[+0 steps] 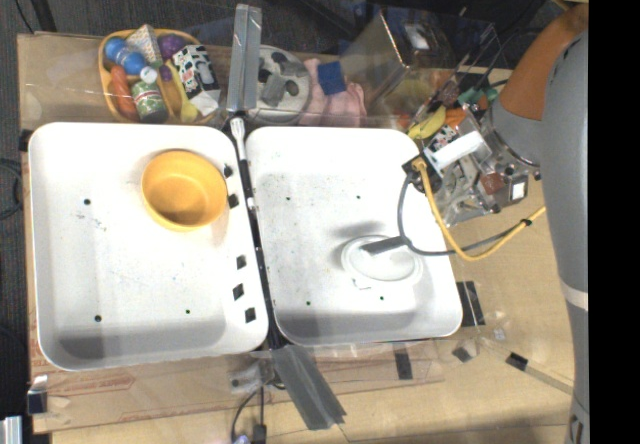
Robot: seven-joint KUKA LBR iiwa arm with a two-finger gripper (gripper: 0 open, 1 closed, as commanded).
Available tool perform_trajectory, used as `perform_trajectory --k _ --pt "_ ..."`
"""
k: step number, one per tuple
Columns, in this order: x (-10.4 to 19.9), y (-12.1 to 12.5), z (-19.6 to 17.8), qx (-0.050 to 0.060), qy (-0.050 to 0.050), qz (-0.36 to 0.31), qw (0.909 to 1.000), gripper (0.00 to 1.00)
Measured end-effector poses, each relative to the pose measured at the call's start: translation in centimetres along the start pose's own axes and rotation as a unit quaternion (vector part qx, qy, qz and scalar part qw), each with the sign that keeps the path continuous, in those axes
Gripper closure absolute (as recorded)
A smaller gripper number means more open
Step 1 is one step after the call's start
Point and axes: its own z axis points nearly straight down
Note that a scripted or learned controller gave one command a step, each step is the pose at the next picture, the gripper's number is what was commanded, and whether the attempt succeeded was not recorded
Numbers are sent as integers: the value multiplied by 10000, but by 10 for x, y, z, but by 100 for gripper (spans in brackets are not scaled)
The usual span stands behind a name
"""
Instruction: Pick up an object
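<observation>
2 bins [60, 332]: yellow bowl [183, 189] left, perhaps a white lid [380, 260] right.

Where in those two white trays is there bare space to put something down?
The left bin is bare below and left of the yellow bowl. The right bin is bare left of and above the white lid. The end effector crowds its right rim, and the basket of bottles sits behind.

You have yellow bowl [184, 190] upright, far middle of left bin; white lid-like disc [380, 259] flat, near right of right bin.
</observation>
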Motion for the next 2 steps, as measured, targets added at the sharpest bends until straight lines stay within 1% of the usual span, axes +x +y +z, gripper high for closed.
perform_trajectory --k 1,2 --pt "-6 2 44 -55 55 93 9999 100" --pt "-24 -50 31 -59 56 82 9999 100"
